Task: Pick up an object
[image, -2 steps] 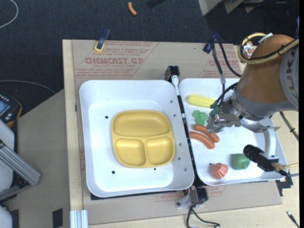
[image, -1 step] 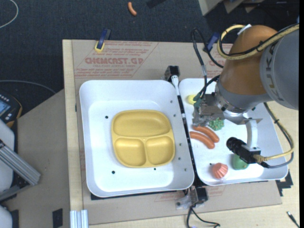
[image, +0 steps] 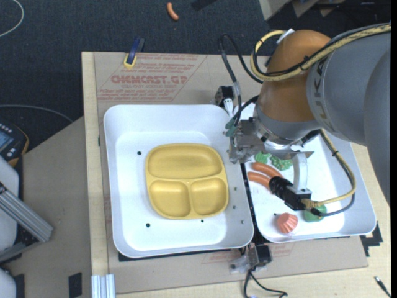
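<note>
A yellow three-compartment plate [image: 185, 180] lies in the left bin [image: 124, 129]. In the right bin [image: 347, 216] I see an orange carrot-shaped piece [image: 259, 179], a green toy [image: 280, 162] partly under the arm, a small pink-orange piece [image: 286, 223] and a bit of green [image: 314, 213] by a black cable part. The arm's orange wrist [image: 291, 79] hangs over the right bin's left side. My gripper [image: 248, 149] points down near the wall between the two bins, just above the carrot piece. The wrist hides much of it.
A cardboard sheet [image: 155, 73] with red lettering lies under the bins. Cables loop around the wrist and trail across the right bin. A blue and yellow clip [image: 133, 53] sits at the cardboard's far edge. Dark floor surrounds the bench.
</note>
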Controlling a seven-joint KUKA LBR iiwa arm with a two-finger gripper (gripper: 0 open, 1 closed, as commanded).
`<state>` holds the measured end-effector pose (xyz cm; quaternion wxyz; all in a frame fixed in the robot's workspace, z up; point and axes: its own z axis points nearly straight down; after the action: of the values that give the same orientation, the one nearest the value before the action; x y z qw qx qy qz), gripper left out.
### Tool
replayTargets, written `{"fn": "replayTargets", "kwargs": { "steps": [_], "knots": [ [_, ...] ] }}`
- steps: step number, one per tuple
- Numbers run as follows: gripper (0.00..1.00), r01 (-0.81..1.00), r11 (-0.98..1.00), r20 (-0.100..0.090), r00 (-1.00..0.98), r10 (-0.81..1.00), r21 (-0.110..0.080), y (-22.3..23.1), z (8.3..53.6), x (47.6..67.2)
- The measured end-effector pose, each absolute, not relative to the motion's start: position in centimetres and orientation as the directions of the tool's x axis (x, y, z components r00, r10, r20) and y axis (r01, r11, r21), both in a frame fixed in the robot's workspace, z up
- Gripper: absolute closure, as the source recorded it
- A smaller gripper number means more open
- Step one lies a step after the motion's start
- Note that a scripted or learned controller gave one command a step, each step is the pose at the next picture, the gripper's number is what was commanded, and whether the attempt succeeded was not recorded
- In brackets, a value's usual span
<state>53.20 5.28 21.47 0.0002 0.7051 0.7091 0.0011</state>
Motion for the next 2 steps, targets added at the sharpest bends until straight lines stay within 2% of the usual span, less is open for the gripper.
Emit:
{"fn": "replayTargets", "kwargs": {
  "steps": [1,2],
  "knots": [
    [1.00,1.000,0.003,0.000,-0.003,1.000,0.002,7.4,21.6,54.2],
    [1.00,1.000,0.001,0.001,-0.001,1.000,0.000,7.3,23.1,52.8]
  ]
}}
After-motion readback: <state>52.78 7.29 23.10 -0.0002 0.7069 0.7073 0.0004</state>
